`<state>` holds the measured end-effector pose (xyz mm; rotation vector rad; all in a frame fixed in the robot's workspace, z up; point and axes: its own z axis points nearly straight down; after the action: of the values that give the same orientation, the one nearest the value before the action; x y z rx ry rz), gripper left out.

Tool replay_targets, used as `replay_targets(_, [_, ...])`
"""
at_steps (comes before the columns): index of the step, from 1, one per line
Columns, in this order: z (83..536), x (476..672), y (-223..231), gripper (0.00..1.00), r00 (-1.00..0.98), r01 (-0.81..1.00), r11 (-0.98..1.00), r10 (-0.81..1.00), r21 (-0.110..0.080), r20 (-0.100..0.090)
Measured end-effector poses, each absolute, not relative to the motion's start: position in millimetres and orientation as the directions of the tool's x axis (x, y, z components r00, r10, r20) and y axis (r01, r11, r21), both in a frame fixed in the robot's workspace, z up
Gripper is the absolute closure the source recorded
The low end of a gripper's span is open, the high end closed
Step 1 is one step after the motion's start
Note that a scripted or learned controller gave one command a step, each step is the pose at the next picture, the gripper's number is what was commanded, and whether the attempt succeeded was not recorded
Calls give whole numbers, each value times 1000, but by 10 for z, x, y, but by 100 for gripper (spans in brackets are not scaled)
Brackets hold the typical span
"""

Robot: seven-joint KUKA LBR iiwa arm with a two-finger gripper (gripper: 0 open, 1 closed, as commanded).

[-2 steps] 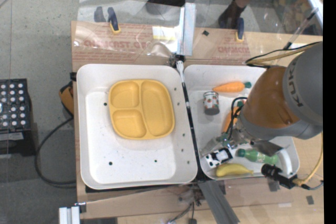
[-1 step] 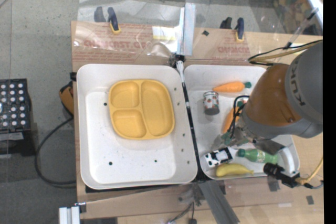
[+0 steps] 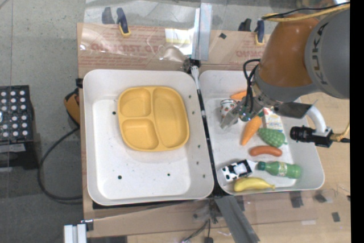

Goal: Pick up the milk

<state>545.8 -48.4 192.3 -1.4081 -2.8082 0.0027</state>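
The claw hung open in the right bin, gripping nothing, beside the carrot. The milk carton lay near the front edge, touching the banana.

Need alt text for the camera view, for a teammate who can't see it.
The end effector hangs over the right bin, above toy food: a carrot, sausage, green bottle, banana and the cow-patterned milk carton by the front edge. A yellow divided plate sits in the left bin.
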Motion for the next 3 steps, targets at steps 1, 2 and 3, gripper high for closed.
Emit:
replay_targets(1, [1921, 5906, -599, 100, -142, 990, 142, 990, -2, -4])
replay_targets(2, [1923, 5906, -600, 0, -142, 990, 142, 990, -2, -5])
replay_targets(3, [929, 5245, -1004, 0, -4, 1000, 4, 1000, -1, -2])
